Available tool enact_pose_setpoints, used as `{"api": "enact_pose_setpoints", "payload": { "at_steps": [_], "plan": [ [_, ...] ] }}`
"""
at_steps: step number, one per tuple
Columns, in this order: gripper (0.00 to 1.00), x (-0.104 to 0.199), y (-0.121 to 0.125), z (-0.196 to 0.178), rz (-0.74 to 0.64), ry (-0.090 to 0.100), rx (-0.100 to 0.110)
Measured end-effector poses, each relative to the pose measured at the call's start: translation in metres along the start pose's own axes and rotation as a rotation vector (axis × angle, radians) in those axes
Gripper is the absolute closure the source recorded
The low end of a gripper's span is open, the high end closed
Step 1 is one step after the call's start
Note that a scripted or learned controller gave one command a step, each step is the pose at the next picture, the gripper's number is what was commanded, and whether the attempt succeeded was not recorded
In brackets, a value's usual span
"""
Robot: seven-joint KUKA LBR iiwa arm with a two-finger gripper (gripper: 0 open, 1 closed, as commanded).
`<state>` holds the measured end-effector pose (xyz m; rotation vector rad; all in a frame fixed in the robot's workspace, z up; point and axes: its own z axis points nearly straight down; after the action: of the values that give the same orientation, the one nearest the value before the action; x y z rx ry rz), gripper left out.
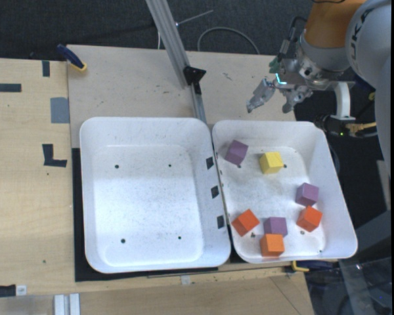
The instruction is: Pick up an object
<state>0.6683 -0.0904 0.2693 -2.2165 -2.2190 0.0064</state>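
Hovering over the bare desk (138, 84) at upper right of the frame, my jaws (276, 97), whose spread I cannot tell, sit just above the right white bin's (335, 176) rim, the small yellow cube (271, 162) lying nearest, directly below them.

Arm (374, 28): grey rounded casing, showing an orange band (338, 12) above the wrist. Wrist unit: carrying dark cables and a small cyan light. Gripper (270, 97): wearing pale grey metal fingers. A white bracket is hanging beside it.
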Motion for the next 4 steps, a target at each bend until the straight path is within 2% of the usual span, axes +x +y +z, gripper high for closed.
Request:
{"api": "enact_pose_setpoints", "payload": {
  "at_steps": [1, 2, 4],
  "plan": [
    [0.0, 0.0, 0.001, -0.003, -0.001, -0.002, -0.005],
    [0.0, -0.001, 0.005, 0.042, 0.0, -0.002, -0.001],
    [0.0, -0.005, 0.003, 0.172, 0.0, -0.001, 0.002]
  ]
}}
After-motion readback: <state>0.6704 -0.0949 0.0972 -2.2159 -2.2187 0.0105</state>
